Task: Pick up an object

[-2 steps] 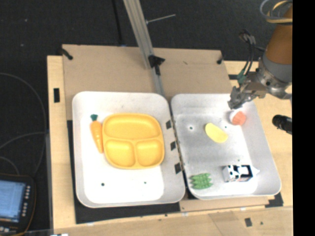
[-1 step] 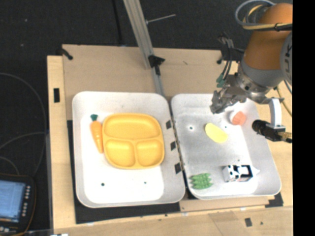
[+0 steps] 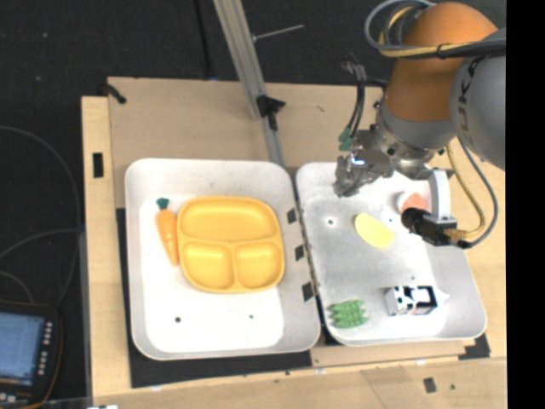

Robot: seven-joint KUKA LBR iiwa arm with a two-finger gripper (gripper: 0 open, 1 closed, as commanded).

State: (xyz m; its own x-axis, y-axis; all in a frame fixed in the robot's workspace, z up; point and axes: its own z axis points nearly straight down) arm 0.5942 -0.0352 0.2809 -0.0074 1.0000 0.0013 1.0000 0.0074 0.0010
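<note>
**Pincer poised over the right bin's far corner**

The pincer (image 3: 351,177) is being held low over the far left corner of the right bin (image 3: 451,313), hanging from the grey arm (image 3: 434,66) with its orange band. Whether it is open or closed cannot be told, and nothing is seen gripped in it. A yellow oval piece (image 3: 374,230) is lying near it in the bin's middle. A green pod-like item (image 3: 348,314) is lying at the near left corner, with a black-and-white toy (image 3: 410,298) beside it to the right. A pinkish object (image 3: 415,201) is partly hidden behind the arm's cabling. In the left bin (image 3: 213,326) on the tabletop (image 3: 183,118), a yellow divided plate (image 3: 230,243) is being flanked by a toy carrot (image 3: 167,233), just touching its left rim.
</note>
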